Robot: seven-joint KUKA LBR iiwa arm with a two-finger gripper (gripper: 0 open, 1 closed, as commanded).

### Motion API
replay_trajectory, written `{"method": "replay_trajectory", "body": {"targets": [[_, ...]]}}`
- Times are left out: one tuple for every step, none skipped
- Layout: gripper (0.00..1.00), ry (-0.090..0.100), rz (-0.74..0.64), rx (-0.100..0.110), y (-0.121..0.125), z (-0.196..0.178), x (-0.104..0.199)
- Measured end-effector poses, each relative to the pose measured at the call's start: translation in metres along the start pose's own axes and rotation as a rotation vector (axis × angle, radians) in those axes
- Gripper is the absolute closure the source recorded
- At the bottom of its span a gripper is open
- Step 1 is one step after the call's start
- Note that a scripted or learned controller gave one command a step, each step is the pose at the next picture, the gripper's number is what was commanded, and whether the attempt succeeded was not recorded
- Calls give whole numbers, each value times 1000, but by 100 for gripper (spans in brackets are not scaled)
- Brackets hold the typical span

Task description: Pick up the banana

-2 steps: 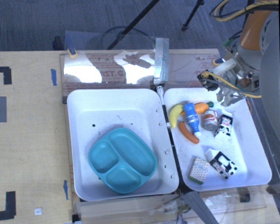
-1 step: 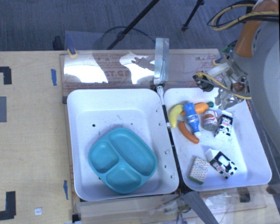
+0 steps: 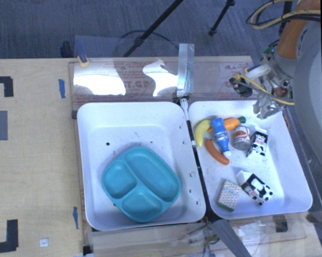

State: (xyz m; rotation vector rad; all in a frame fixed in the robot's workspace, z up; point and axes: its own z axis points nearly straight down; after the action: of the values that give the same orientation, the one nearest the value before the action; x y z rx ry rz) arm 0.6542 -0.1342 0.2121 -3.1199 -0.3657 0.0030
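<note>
The yellow banana point(image 3: 201, 131) lies curved at the upper left of the right bin point(image 3: 297, 173), against the divider. A blue bottle point(image 3: 220, 137) rests right beside it, over an orange sausage-shaped toy point(image 3: 216, 152). My gripper point(image 3: 268, 107) hangs at the bin's upper right corner, well to the right of the banana, above the bin's rim. Nothing is seen between its fingers.
An orange carrot point(image 3: 232, 123), a small can point(image 3: 241, 138) and a black-and-white carton point(image 3: 259, 143) crowd the bin's upper middle. A second cow-patterned carton point(image 3: 256, 187) and a sponge-like block point(image 3: 229, 195) lie lower down. The left bin point(image 3: 92, 127) holds a blue divided plate point(image 3: 141, 182).
</note>
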Motion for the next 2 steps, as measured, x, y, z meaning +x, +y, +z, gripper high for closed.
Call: {"method": "replay_trajectory", "body": {"targets": [[100, 1, 27, 0, 10, -16, -11], [100, -1, -1, 3, -64, -8, 0]]}}
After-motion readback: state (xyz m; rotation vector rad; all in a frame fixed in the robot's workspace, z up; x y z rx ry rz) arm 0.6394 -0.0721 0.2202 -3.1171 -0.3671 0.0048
